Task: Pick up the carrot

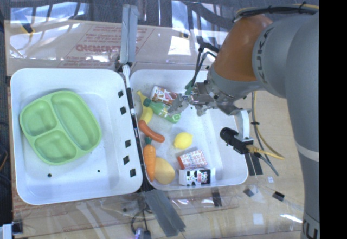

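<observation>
The fingers point(181, 101), whether open or closed I couldn't tell, hung far from the carrot point(149, 161), crowded against the bin's point(230, 175) left wall; they might have snagged its neighbours.

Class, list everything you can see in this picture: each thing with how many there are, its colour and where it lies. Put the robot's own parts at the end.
bins: 2, white, side by side on the bench
divided plate: 1, light green, in the left bin
carrot: 1, orange, right bin, near its left wall, low down
sausage: 1, orange-red, right bin, just above the carrot
banana: 1, yellow, right bin, by the left wall
lemon: 1, yellow, middle of the right bin
potato-like piece: 1, tan, beside the carrot
small cartons: 3, one black and white, two red and white, right bin
bottle: 1, green, right bin, upper part
arm: 1, grey with orange band, from the right
tool: 1, dark, over the right bin's upper part
</observation>
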Motion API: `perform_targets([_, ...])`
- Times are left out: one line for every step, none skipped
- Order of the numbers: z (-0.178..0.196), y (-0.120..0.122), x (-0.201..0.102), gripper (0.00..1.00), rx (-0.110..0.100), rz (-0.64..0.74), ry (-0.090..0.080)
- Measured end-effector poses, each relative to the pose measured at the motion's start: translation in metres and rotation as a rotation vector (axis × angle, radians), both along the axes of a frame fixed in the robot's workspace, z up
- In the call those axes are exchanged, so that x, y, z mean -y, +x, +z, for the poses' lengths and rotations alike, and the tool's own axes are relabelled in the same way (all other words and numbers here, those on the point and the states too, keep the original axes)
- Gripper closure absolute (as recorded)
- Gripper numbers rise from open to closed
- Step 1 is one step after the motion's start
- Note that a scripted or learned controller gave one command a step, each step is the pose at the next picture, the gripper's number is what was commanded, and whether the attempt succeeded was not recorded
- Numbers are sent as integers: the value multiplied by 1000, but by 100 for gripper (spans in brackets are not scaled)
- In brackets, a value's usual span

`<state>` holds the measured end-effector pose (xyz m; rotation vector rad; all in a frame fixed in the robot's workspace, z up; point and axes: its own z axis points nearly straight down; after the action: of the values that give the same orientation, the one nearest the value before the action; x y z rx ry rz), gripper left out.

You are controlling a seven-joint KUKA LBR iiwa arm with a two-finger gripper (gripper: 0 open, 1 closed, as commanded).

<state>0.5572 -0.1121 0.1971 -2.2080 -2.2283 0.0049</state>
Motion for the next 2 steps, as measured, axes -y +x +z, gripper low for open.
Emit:
perform_targets([-71,-55,-16,0,0,249,2])
perform_targets([-100,-76,-7,0,22,469,-13])
